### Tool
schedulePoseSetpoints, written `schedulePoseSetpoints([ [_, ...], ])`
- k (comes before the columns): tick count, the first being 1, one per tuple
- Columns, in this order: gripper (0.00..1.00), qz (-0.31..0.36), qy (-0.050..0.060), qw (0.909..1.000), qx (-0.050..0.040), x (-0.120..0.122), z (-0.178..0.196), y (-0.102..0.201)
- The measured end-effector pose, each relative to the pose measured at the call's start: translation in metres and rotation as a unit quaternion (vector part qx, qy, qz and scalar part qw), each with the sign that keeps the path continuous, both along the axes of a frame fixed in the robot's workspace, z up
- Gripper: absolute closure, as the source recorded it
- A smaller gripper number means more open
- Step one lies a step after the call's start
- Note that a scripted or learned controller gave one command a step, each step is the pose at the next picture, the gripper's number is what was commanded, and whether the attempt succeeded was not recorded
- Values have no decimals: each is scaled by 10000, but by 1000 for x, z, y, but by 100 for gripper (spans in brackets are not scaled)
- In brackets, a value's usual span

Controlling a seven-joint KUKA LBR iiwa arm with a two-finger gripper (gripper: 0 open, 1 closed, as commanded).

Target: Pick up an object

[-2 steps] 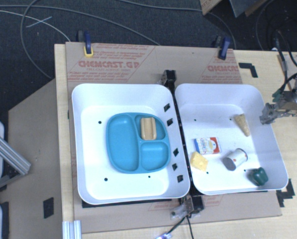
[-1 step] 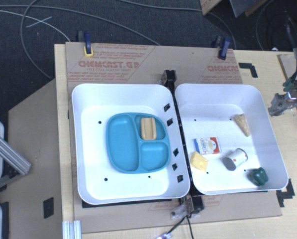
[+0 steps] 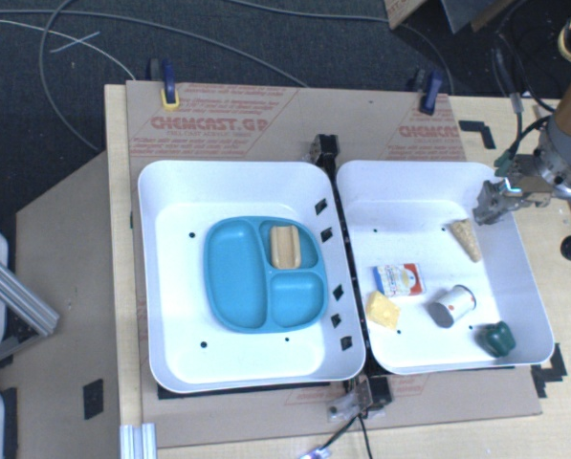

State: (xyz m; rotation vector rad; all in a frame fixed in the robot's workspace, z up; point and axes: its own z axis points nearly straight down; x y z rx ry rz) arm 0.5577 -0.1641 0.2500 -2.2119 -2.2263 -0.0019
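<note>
Two shallow white bins sit side by side on a brown board clamped to the bench. The left bin (image 3: 161,256) holds a blue divided plate (image 3: 237,280) near its middle, and a tan block, seemingly bread or wood (image 3: 284,247), lies in the plate's upper right compartment.

The right bin (image 3: 400,185) carries five small things. A tan wedge-shaped piece (image 3: 466,239) lies near the bin's right wall, toward the far side. A small white packet with red and blue print (image 3: 399,279) lies near the middle. A yellow chunk (image 3: 384,310) rests just in front of the packet, close to the bin's left wall. A white and grey cylinder (image 3: 451,305) lies on its side to the right of the packet. A dark green object (image 3: 496,338) sits in the near right corner.

The gripper (image 3: 494,202) hangs over the right bin's far right edge, just above and right of the tan wedge, apart from it. Nothing shows between the fingers, and whether they are spread or closed cannot be told from this view.
</note>
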Motion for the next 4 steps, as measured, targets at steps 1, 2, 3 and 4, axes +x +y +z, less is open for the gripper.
schedulePoseSetpoints([
  [1,100,1,3,10000,1,12,-12,58],
  [2,100,-9,7,10000,-3,12,-23,112],
  [3,100,-6,6,10000,-1,8,-26,162],
  [4,100,-3,-12,10000,-4,25,-31,212],
])
